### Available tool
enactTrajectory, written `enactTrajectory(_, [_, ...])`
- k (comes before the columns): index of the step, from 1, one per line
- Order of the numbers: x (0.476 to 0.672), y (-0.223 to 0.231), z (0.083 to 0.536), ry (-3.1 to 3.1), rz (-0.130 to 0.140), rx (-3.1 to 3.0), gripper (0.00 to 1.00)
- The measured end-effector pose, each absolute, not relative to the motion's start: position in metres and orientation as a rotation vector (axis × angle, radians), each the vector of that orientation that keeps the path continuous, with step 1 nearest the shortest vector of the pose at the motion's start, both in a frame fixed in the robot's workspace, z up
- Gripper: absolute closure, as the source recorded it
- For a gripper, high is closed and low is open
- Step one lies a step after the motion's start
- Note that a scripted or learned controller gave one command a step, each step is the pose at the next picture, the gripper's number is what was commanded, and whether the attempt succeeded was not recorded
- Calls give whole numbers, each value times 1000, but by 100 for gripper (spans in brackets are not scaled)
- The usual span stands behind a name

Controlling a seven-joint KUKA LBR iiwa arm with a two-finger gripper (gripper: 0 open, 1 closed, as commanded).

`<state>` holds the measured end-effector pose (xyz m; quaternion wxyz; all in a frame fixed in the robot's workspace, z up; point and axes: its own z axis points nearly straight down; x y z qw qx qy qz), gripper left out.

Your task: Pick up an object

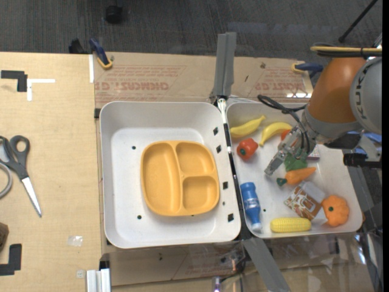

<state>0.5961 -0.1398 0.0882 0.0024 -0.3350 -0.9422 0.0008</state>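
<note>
The right bin (340, 163) holds several toy foods. There are two yellow bananas (248, 126) (275, 131), a red pepper (247, 149), an orange carrot (302, 175) with a green top (296, 162), a blue bottle (250, 204), a corn cob (290, 225), a brown packet (304, 202) and a small orange pumpkin (336, 210). My gripper (284, 162) hangs low in this bin, just left of the carrot's green top. Its fingers are spread, one finger (273, 165) pointing down-left onto the bin floor. Nothing sits between them.
The left bin (115, 163) carries a yellow divided plate (180, 177). A grey bar (225, 66) and the bins' shared rim (230, 163) stand between the two bins. Scissors (21, 169) lie on the bench far left.
</note>
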Motion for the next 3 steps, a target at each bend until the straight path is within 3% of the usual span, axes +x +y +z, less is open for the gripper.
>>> enactTrajectory(1, [519, -167, 88, -2985, 0, -963, 0])
enactTrajectory(2, [632, -161, 89, -2905, 3, -1189, 0])
enactTrajectory(3, [576, -174, 88, -2858, 3, -1292, 0])
